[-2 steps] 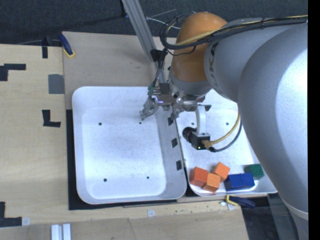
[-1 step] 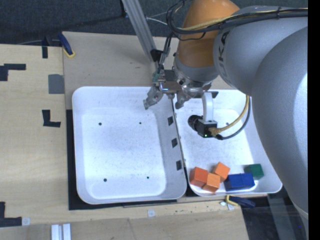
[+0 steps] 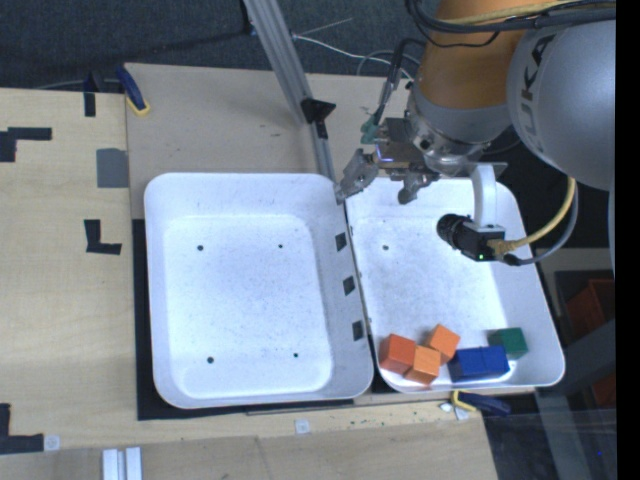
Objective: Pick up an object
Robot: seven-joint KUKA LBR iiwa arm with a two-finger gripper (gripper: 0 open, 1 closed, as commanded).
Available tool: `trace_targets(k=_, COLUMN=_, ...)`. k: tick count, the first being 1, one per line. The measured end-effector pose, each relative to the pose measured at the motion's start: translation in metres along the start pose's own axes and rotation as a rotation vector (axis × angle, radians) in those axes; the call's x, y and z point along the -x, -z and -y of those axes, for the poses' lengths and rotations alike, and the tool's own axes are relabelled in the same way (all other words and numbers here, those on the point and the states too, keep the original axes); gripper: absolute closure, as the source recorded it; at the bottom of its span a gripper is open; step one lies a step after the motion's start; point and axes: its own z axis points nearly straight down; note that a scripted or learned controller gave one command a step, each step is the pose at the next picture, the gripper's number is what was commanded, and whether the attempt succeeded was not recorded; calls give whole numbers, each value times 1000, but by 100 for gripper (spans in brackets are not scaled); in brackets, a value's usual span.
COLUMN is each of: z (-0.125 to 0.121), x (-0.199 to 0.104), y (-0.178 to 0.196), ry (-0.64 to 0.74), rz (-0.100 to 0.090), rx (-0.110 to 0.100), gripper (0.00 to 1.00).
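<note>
Progress so far looks like basically zero, from where I'm standing. Gripper (image 3: 382,183) is hanging up at the far end of the right bin (image 3: 430,268), near the rim it shares with the left bin (image 3: 240,278), and its two fingers are spread apart with nothing between them. So it's released, not grasping anything.

Meanwhile all the stuff to pick from is piled at the opposite, near end of that same right bin, well apart from the gripper. My guess is the whole job is still ahead: travel over to the pile, come down, close on one piece, lift.

Counting what's in there: three orange blocks (image 3: 420,353) bunched together and touching, one blue block (image 3: 478,364) just beside them, and one green block (image 3: 512,342) tucked behind the blue one, against the bin's corner. Five pieces total. They're packed pretty tight, so I reckon grabbing just one cleanly could be fiddly.
</note>
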Motion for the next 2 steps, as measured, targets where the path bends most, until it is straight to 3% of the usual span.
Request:
trace_targets(k=1, z=28, x=33, y=45, ry=0, rz=0, rx=-2, gripper=0)
trace_targets(k=2, z=-35, x=75, y=47, ry=-1, rz=3, rx=-3, gripper=0)
